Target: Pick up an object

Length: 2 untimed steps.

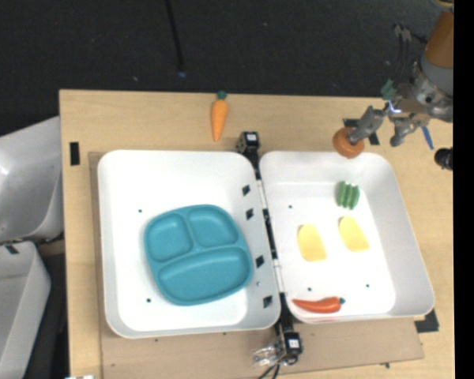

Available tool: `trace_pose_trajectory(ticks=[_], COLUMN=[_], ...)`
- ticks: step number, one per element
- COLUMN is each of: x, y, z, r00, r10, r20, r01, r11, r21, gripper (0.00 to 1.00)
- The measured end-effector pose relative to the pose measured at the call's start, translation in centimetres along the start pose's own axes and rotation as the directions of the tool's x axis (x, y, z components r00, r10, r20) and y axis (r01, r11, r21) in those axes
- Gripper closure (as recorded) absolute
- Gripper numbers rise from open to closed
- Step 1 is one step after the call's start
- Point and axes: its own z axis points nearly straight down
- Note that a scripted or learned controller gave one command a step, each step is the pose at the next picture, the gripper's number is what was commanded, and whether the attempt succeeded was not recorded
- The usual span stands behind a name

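Hovering with gripper point(383, 130) spread wide beside orange object point(348, 144), outside right bin point(395, 181), likely positioned for grasping.

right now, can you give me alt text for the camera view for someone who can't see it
A grey robot arm's pincer hovers over the bench beside a small orange object, just beyond the right bin. That bin holds two yellow pieces, a green piece and a red pepper; the left bin holds a blue divided plate, with a toy carrot on the bench.
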Motion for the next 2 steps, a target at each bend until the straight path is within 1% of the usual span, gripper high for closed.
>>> trace_pose_trajectory(ticks=[1, 2], x=[-0.5, -1.5], y=[-0.7, -1.0], z=[6.0, 10.6], r00=[1.000, 1.000], r10=[0.001, 0.001], r20=[0.001, 0.002], r01=[-0.001, -0.001], r11=[1.000, 1.000], r21=[0.006, 0.003], gripper=[0.00, 0.00])
